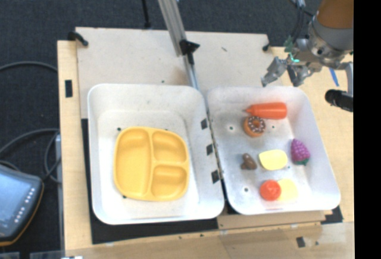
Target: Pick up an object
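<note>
- The gripper (287, 72) is hanging above the right bin's (318, 133) far edge, fingers spread, gripping nothing.
- Arm (334, 8) is getting cropped at the top right.
- Toys are sitting in that bin: carrot (268, 110), donut (254, 126), grapes (299, 151); the brown lump (248, 162) is too small to identify.

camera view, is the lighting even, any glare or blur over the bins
Camera view: soft, even light, with faint shadows under the carrot and the yellow tray; the white right bin looks bright but not blown out, no hard glare; the picture is slightly soft overall, and the gripper at the bin's far edge is blurrier than the toys.
</note>
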Robot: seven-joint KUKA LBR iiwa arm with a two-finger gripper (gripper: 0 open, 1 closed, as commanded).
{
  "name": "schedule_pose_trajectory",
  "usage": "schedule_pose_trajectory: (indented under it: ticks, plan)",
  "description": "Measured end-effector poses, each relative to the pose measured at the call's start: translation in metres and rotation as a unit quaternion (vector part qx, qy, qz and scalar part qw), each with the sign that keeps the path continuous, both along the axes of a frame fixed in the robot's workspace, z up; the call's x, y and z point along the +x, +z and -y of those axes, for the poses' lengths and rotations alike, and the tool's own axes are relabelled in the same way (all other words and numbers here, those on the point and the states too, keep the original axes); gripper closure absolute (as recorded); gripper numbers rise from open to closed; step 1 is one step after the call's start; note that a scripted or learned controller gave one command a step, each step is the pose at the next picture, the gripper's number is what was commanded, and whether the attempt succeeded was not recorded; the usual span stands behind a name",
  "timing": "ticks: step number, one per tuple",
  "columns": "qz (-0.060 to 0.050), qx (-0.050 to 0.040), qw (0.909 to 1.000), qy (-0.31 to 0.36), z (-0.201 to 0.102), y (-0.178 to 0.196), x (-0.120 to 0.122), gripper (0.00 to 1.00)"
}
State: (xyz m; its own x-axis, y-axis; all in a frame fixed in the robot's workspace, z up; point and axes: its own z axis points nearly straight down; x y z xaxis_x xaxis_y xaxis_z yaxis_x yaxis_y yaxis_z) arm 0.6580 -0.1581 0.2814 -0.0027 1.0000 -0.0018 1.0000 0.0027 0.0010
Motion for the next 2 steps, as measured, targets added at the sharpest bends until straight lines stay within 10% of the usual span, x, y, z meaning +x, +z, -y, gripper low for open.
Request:
schedule_pose_trajectory:
  ticks: [1,2]
  plan:
    - [-0.004,0.0011,1.0000,0.000,-0.056,-0.148,-0.014,0.00]
    - [0.001,0.0010,1.0000,-0.001,-0.053,-0.132,-0.011,1.00]
